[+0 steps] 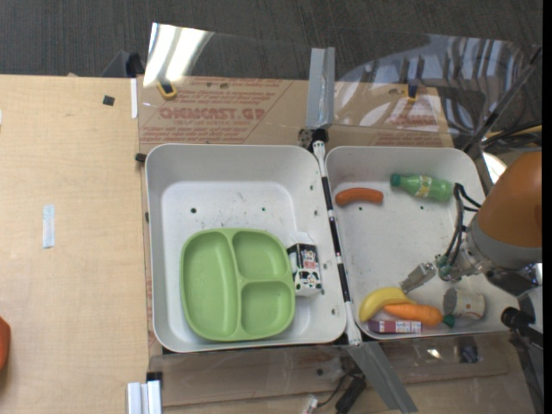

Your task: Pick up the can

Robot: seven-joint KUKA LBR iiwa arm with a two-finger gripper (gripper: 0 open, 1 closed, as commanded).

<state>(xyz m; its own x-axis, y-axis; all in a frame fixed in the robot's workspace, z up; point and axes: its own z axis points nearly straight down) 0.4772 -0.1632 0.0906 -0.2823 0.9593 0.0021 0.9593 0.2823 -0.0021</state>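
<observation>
Your gripper [434, 285] hangs with metal fingers spread apart, gripping nothing, low in the right bin [392, 158] just above the curved banana [385, 299] and tapered carrot [414, 313]. The can [467, 306], a pale cylinder on its side, lies just right of the fingers.

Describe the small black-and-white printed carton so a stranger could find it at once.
Find the left shallow white bin, which holds a green divided plate. By the plate's right edge, near the bin's right wall, sits the small carton. It is boxy with black-and-white print; the plate is plain green.
</observation>
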